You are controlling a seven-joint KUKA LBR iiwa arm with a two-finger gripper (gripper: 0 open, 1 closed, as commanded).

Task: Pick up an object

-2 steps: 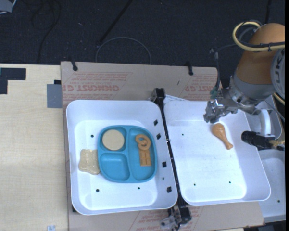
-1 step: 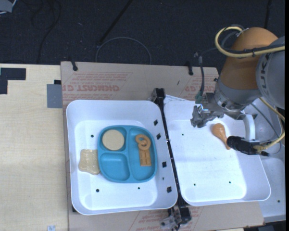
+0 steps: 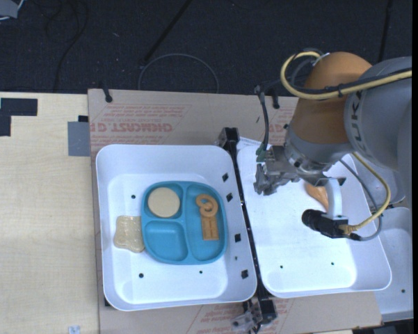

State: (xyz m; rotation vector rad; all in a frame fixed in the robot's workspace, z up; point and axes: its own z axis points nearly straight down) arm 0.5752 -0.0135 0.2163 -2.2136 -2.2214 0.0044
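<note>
The gripper (image 3: 266, 181) is hovering at the right bin's (image 3: 313, 270) upper left; jaw state can't be told. An orange carrot-like piece (image 3: 320, 194) is lying right of centre, long axis running upper-left to lower-right.

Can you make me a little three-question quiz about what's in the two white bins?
1. True or false: the blue tray sits in the left bin.
2. What lies in the tray's top-left compartment? A) round tan disc B) a spoon C) a ball
3. Which bin is the gripper over?

Key:
1. True.
2. A.
3. The right bin, near its left wall; an orange object lies there too.
</note>
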